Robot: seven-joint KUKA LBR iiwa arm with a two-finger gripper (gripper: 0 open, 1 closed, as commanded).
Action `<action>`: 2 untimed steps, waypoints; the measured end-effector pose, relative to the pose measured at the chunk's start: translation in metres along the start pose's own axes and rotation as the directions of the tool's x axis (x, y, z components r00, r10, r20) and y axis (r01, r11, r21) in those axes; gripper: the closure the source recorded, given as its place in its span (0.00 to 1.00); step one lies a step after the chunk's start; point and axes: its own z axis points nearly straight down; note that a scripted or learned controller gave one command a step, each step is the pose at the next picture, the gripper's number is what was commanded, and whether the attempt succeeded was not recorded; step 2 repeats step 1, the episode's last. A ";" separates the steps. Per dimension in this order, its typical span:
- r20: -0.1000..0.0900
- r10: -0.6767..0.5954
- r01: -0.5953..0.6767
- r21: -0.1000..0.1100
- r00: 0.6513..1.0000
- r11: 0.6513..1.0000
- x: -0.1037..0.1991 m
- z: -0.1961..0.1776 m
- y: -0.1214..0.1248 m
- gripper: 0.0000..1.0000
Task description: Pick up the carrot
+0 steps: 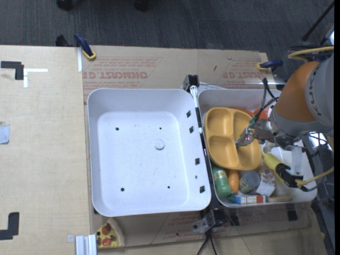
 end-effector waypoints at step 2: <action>0.019 0.001 -0.001 0.002 1.000 1.000 -0.010 -0.007 -0.002 1.00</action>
